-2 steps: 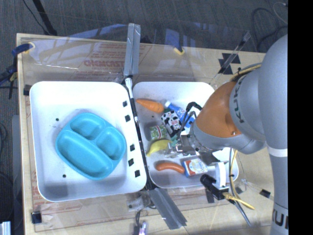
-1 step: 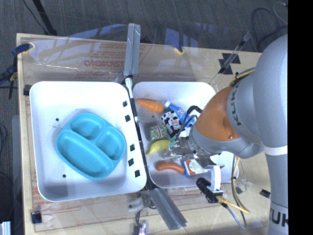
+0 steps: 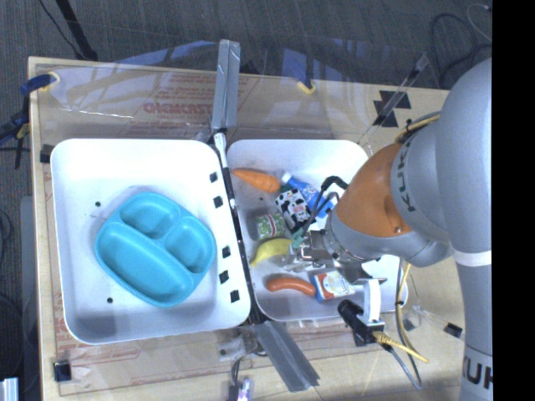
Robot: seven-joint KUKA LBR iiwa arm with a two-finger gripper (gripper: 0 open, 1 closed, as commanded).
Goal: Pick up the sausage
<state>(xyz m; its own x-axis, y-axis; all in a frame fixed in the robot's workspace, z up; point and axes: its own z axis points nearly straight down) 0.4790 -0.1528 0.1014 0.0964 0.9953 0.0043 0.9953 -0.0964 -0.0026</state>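
Note:
The sausage (image 3: 287, 284), reddish-orange and oblong, lies near the front edge of the right bin (image 3: 251, 159). My gripper (image 3: 308, 253) hangs just above and to the right of it, low over the bin, under the orange wrist band. Its fingertips are lost among the clutter, and nothing shows between them.
Around the gripper in the right bin lie a yellow banana (image 3: 269, 250), a small green can (image 3: 269, 225), an orange carrot (image 3: 257, 180), a black-and-white toy (image 3: 292, 206), a blue item (image 3: 306, 192) and a red-and-white packet (image 3: 334, 286). The left bin (image 3: 75, 167) holds a blue divided plate (image 3: 155, 246).

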